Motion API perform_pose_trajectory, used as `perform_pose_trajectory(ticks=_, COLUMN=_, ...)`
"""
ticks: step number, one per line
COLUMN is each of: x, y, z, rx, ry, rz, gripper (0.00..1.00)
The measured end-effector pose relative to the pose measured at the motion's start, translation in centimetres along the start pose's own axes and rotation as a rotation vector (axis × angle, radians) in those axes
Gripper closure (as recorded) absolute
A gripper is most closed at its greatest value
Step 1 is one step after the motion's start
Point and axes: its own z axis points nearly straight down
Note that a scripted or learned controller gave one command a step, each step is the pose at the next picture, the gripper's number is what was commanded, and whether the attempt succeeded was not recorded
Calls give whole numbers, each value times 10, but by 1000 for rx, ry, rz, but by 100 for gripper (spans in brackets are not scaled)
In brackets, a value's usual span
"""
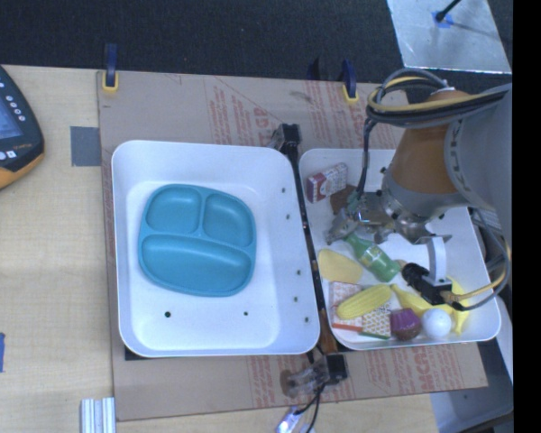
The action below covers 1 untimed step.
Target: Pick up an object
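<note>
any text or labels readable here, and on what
None can be read.
Cardboard sheet under the bins: red printed lettering, too faint and blurred.
Small red and white box in the right bin: label too small.
Handheld screen device at left: markings too blurred.

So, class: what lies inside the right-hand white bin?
The right bin holds a green bottle, corn cob, white ball and red-white box. The arm covers its upper part.
</note>
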Motion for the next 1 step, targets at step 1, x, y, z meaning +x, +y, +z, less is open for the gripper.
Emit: perform_pose_trajectory(ticks=1, x=-1, y=3, z=-15, rx=-7, ry=-2, rz=-2, gripper=100)
